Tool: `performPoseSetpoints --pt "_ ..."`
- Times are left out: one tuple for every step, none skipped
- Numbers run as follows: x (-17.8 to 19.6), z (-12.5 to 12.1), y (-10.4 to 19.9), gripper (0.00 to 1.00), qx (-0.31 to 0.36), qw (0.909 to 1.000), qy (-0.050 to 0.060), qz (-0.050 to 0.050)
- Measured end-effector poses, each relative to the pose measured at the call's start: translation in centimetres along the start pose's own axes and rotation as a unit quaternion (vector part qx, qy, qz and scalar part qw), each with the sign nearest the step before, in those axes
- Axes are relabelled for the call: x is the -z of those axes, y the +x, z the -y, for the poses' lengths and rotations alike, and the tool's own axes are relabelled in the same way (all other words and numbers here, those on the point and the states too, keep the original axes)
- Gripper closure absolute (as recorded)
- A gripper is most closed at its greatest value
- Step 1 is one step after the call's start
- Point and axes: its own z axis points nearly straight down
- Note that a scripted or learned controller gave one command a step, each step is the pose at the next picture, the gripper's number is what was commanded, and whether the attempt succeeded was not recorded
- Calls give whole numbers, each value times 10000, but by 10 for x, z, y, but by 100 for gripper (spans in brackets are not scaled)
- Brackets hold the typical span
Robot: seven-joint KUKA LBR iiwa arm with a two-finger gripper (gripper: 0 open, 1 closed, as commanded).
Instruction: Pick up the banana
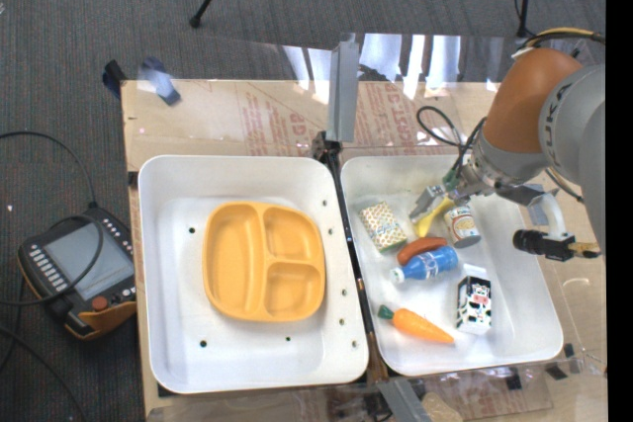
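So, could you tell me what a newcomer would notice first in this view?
Probably the yellow divided plate lying alone in the left bin. Next, the grey arm with its orange band, its gripper low over the right bin's clutter: banana, carrot, blue bottle, can.

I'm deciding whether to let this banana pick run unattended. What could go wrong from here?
1. The banana shows as a small yellow sliver under the gripper, so a grasp may slip off.
2. It lies crowded: a can on one side, a patterned packet on the other, a blue bottle and a red sausage-like item just below. The gripper could knock or grab one of these instead.
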Motion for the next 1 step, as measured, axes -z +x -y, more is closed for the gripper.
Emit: performPoseSetpoints --pt "11 0 0 100 -4 10000 22 -21"
